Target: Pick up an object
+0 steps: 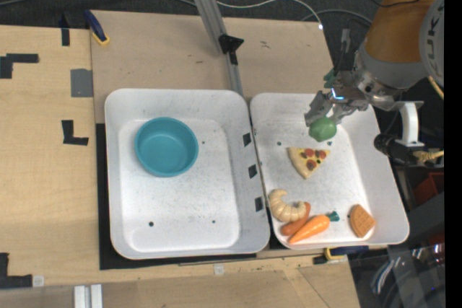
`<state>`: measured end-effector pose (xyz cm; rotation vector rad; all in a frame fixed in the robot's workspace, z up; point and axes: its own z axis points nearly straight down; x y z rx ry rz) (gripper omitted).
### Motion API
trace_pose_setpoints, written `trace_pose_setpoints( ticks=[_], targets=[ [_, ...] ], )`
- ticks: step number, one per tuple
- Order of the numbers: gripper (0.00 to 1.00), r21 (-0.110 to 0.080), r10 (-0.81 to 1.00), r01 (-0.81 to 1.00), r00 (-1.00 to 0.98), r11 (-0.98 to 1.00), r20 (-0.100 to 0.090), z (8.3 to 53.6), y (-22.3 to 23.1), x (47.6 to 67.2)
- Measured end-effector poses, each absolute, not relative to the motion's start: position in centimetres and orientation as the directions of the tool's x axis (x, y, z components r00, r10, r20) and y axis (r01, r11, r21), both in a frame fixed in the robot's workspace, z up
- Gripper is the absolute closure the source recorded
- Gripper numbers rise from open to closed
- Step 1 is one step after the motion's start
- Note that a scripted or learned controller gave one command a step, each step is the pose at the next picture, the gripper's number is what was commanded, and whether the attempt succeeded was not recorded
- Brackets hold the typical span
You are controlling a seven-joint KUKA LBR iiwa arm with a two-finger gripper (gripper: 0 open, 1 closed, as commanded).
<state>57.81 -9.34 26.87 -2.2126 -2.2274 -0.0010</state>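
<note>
Green fruit (323, 129) sat clamped in the hand (322, 120) at the right bin's (375, 155) twelve o'clock; lifting straight up seemed wisest

Teal bowl (167, 146), orange carrot (310, 228), green ball (323, 129).

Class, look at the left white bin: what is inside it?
Inside the left bin sits one blue bowl, upright, toward the bin's far left part. The bowl's inside looks bare. Whatever lies beneath the bowl is covered and cannot be seen.
</note>
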Motion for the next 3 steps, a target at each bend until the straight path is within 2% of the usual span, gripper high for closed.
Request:
trace_pose_setpoints(
  ticks=[2,3],
  targets=[
    [1.0,-0.004,1.0,1.0,-0.006,0.006,0.001,23.7,0.0,57.4],
    [1.0,-0.002,1.0,1.0,-0.008,0.008,0.002,24.1,5.9,56.7]
  ],
)
